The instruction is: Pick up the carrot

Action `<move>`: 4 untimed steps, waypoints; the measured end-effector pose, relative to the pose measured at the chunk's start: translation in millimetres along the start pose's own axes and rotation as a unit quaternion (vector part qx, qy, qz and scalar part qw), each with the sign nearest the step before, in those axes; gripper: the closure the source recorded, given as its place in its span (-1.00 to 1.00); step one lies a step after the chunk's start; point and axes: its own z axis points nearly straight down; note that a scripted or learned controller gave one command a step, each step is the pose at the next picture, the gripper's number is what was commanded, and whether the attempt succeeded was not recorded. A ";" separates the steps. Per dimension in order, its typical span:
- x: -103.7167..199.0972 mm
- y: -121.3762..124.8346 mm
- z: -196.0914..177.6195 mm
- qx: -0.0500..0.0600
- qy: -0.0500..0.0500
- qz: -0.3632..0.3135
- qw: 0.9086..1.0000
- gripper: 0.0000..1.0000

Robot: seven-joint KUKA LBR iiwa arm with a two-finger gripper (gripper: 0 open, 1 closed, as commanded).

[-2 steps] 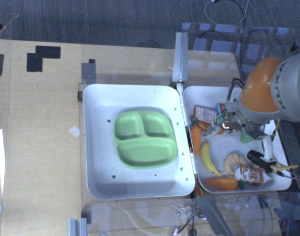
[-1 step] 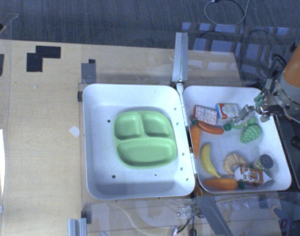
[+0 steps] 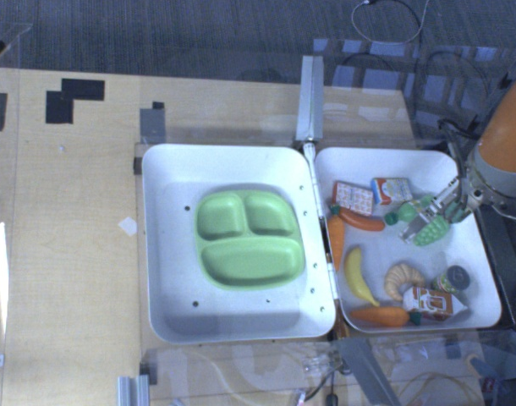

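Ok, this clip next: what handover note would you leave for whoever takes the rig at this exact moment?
Pincer: in the right bin, over a green toy near the far right side; open or shut cannot be told, and no carrot is in it.
Carrot: lying along the right bin's left wall, beside the banana, across the bin from the pincer.
Done: nothing yet; the carrot is not picked up.
Left: move across to the carrot, grasp, lift. Another orange piece lies at the front wall; do not confuse them.

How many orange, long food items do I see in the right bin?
3: one along the left wall of the right bin, one beside it near the top, one at the front wall. Others may be hidden.
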 end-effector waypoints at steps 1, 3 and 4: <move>-31.7 9.4 15.7 -0.001 -0.001 -0.156 0.988 -1.00; -12.5 56.7 46.9 -0.001 -0.001 -0.322 0.947 -1.00; 23.1 59.0 85.4 -0.001 0.000 -0.513 0.859 -1.00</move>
